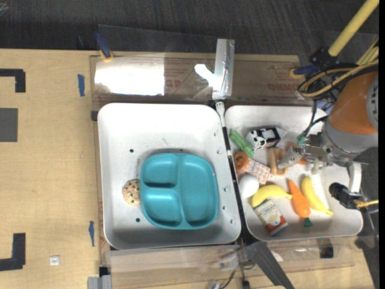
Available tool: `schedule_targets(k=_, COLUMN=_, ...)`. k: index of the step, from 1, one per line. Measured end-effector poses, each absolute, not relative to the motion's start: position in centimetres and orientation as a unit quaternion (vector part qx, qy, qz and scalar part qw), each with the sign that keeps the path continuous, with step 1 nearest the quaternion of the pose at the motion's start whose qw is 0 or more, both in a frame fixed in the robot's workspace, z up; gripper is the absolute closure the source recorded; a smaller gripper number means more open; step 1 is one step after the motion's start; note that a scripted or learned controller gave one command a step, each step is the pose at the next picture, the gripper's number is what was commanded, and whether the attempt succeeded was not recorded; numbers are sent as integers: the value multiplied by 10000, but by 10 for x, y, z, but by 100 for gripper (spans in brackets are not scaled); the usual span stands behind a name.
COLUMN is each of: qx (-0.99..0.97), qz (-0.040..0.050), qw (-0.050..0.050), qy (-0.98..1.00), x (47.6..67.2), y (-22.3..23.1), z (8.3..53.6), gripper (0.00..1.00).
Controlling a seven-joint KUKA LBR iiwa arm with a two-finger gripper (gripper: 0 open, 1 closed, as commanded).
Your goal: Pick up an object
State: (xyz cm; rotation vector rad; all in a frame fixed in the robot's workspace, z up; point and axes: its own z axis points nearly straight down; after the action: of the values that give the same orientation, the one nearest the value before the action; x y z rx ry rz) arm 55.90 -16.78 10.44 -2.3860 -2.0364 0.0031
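Your arm (355, 110) comes in from the right, its orange band sitting over the far right corner of the right bin (352, 224). The tool (301, 152) hangs low over the upper middle of that bin, among the toys, and from this slant you cannot tell how it stands or whether anything is caught in it.

Every candidate for picking lies in the right bin. At the near side you have two yellow bananas: one (271, 192) curled near the middle, the other (315, 196) further right, with an orange carrot (299, 200) lying between them and touching or nearly touching both. Just below the middle banana sits a small carton with a red base (272, 215). A white egg (248, 186) rests against the bin's left wall, with a small orange piece (241, 160) above it and a green item (240, 142) beyond that. A black-and-white object (263, 138) lies toward the far side, just left of the tool.

In the left bin (120, 125) you see a teal divided plate (179, 189), and a cookie (131, 192) just beside its left edge. Both bins sit side by side on the desk (42, 179).
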Motion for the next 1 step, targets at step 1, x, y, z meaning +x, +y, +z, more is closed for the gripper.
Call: schedule_targets(k=1, qx=-6731, qz=44, qw=19, qy=-7395, x=641, y=-126, z=92, gripper=0)
